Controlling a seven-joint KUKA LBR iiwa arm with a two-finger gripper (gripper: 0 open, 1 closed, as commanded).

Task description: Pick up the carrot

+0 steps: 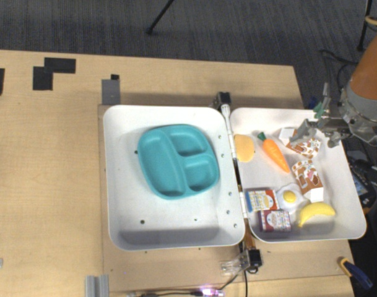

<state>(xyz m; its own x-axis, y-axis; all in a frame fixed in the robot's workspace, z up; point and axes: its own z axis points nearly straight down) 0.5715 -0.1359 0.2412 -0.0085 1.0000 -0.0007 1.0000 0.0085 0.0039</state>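
Carrot: one orange tapered carrot point(275, 154), green top, lying diagonally in right white bin point(355, 218), upper middle.
Around it: one yellow-orange rounded piece point(244, 148) to its left; two brown-and-white patterned cartons point(304, 146) to its right.
Gripper point(317, 127): over bin's top right, beside upper carton; grasp state, cannot tell.
Left white bin point(120, 166): one teal divided tray point(177, 160).

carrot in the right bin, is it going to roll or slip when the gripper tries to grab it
The carrot looks like a smooth, tapered toy, so it may well slip out of a pinch near its thin tip. Its rounded body lies flat on the bin floor and could roll sideways if nudged. It probably stays stiff and light.
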